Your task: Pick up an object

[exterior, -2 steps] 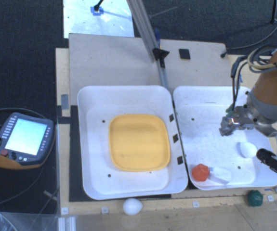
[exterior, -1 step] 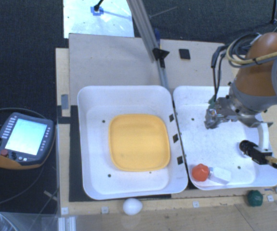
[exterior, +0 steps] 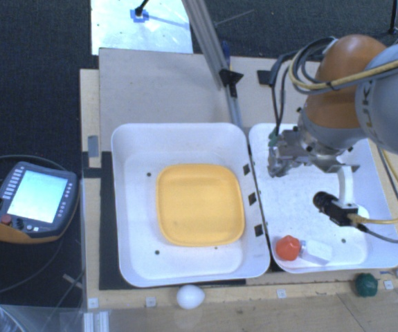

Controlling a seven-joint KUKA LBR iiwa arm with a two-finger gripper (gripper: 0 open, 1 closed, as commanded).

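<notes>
yellow plate (exterior: 200, 204), smooth, square, rounded corners

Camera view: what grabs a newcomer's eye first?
The yellow square plate lying flat in the middle of the left bin. Next, the arm's orange band at upper right, with the gripper hanging over the right bin. An orange-red object sits by that bin's near edge.

Bench (exterior: 157, 88): 2 white bins (exterior: 133, 206), white egg (exterior: 190, 297), green ball (exterior: 366, 284).
</notes>
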